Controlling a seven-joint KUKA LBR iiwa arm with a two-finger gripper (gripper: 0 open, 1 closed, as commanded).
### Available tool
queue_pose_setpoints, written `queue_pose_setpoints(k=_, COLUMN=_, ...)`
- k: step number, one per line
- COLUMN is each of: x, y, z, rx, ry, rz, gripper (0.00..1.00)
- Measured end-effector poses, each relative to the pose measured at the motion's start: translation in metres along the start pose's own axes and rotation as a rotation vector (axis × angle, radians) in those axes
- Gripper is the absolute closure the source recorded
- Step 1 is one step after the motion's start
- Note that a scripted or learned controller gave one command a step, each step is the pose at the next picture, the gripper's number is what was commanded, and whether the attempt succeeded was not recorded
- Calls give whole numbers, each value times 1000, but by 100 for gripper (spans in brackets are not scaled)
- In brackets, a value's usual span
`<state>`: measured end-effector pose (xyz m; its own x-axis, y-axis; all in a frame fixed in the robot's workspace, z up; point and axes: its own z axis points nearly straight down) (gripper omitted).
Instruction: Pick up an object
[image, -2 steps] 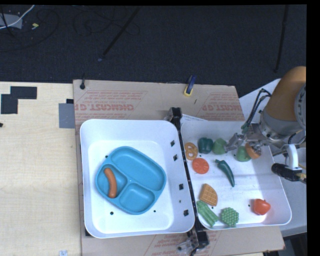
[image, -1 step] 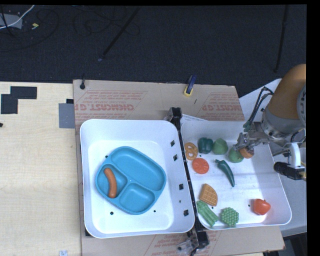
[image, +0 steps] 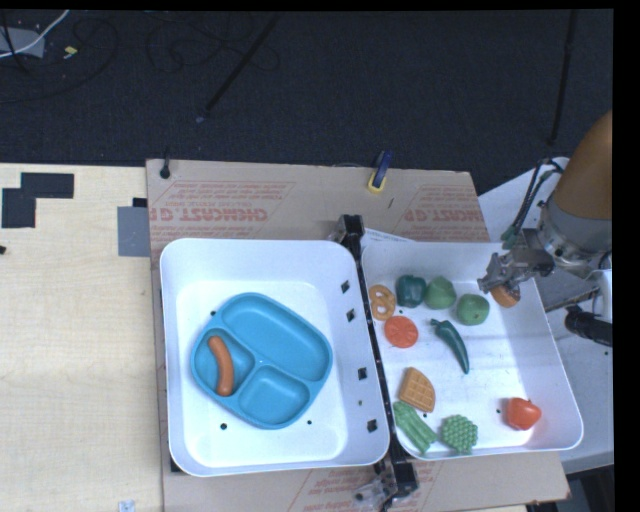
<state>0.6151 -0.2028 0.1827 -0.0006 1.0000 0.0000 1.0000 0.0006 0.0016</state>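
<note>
— Camera view from above the table: see where the tool has got to? It hangs over the far right corner of the right bin, right above a small orange piece.

— I see it. Is it holding that piece?

— Hard to say. The orange bit sits just under the dark fingers, touching or nearly so, but I cannot tell whether they are spread or pressed together — the wrist hides too much.

— Why that corner, do you think?

— My guess is that the orange piece lies a little apart from the rest, so there is room to come down on it. The other toy foods are crowded: a green apple just beside it, two more green pieces to the left, a pretzel, a red tomato slice and a dark green pepper in the middle.

— And along the near side?

— A waffle-like wedge, a cucumber, a knobbly green round and a red strawberry-like piece off on its own.

— The left bin?

— A blue divided plate with a sausage lying in its left compartment — likely a drop-off spot.

— What does the orange piece look like?

— Small, rounded, bright orange, half covered by the tool; its exact shape is too small to make out.
</note>
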Motion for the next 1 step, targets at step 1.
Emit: queue_pose_setpoints(k=1, x=-1, y=0, z=-47, rx=-1, ry=0, rz=-1, gripper=100)
